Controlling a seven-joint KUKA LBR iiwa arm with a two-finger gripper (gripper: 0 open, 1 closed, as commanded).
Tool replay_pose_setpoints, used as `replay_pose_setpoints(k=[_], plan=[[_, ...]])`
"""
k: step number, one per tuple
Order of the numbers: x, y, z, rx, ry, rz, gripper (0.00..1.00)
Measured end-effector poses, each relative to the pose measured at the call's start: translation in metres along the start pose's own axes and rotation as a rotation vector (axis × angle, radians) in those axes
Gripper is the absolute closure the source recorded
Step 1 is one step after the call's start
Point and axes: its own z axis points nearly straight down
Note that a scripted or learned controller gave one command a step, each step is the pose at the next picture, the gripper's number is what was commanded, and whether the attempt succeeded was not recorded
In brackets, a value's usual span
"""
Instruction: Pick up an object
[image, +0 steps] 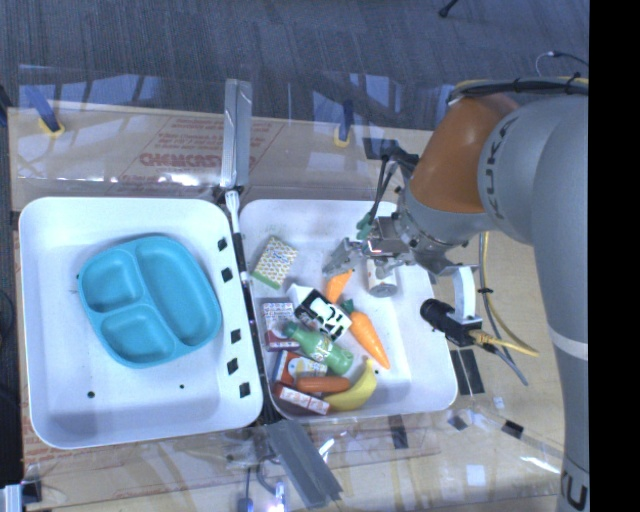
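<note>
The big grey arm reaches into the right white bin (425, 380). Its claw (378, 262) hangs low over the back of that bin, near an orange plastic carrot (367, 337). I cannot tell what the claw is doing. A yellow plastic banana (355, 393) lies at the front. A blue tray with three parts (148, 298) sits in the left white bin (50, 400).

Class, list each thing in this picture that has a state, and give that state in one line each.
Gripper: low over the right bin, above the toys; grip unclear.
Blue tray: lying flat in the left bin, right side up, compartments bare.
Right bin: holding a heap of toys.
Carrot: lying on the heap, tip toward the near rim.
Banana: lying at the near edge of the heap.
Green bottle: lying on its side.
</note>
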Motion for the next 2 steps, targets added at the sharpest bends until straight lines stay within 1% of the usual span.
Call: replay_pose_setpoints(k=[1, 2], plan=[[-0.021, -0.007, 0.084, -0.026, -0.002, -0.029, 0.00], [-0.032, -0.001, 0.090, -0.033, 0.000, -0.093, 0.00]])
